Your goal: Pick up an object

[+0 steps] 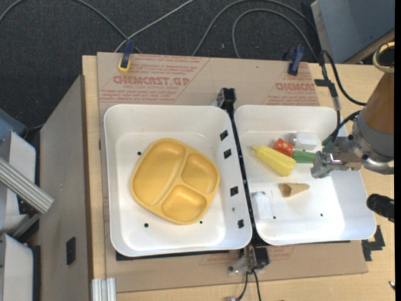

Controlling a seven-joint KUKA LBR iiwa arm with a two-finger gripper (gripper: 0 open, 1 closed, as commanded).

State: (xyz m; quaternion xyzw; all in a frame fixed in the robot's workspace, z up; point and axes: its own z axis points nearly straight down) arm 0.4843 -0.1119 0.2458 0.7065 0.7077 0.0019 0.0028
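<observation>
Yellow corn toy point(274, 160) lies left of end effector point(324, 166).

Two blue clamps point(126, 61) on brown board point(188, 74); cables point(169, 11) across dark floor point(50, 17)

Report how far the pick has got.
Done: the claw is down in the right bin, beside the green piece. In hand: nothing visibly gripped. Left: grasping and lifting; yellow toy and cone lie on the bin floor.
</observation>
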